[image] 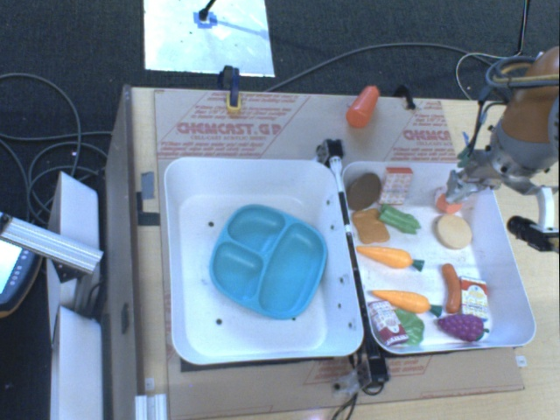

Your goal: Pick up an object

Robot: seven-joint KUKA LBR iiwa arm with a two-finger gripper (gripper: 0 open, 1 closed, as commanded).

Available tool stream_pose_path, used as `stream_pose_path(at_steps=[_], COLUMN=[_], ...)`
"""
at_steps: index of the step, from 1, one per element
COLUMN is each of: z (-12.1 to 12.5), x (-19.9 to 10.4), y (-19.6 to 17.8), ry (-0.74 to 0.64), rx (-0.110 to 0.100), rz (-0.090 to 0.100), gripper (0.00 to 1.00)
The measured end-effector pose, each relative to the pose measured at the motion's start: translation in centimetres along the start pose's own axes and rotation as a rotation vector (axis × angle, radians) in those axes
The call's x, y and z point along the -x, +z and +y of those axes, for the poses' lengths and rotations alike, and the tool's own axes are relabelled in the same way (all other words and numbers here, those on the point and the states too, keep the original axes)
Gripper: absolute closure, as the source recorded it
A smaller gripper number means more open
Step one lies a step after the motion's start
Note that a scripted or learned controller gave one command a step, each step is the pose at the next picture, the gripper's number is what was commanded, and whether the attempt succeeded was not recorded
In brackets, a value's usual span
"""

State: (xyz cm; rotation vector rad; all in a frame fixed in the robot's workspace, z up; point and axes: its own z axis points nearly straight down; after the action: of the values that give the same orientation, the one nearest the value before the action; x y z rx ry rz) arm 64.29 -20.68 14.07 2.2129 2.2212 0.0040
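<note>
My gripper (458, 191) hangs over the far right part of the right bin (512, 261), right above a small orange-red piece (448, 205) that touches the fingertips. A round beige cookie (454, 231) lies just in front of it. Further left lie a brown round patty (364, 189), a red-and-white carton (397, 185), a green pepper (399, 219), a slice of toast (372, 227) and two carrots (386, 256) (402, 300). A sausage (451, 287), purple grapes (461, 326) and small packets (386, 321) fill the near end.
The left bin (188, 234) holds a blue divided plate (268, 260). An orange cylinder (362, 106) lies on the board behind the bins. A clamp (231, 88) sits at the board's far edge, and cables run above the arm at the right.
</note>
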Motion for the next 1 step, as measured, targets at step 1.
stream_pose_path(at_steps=[1], z=[-0.01], x=[0.0], y=[0.02], ry=[0.0], rx=[0.0], rz=[0.0], gripper=[0.0])
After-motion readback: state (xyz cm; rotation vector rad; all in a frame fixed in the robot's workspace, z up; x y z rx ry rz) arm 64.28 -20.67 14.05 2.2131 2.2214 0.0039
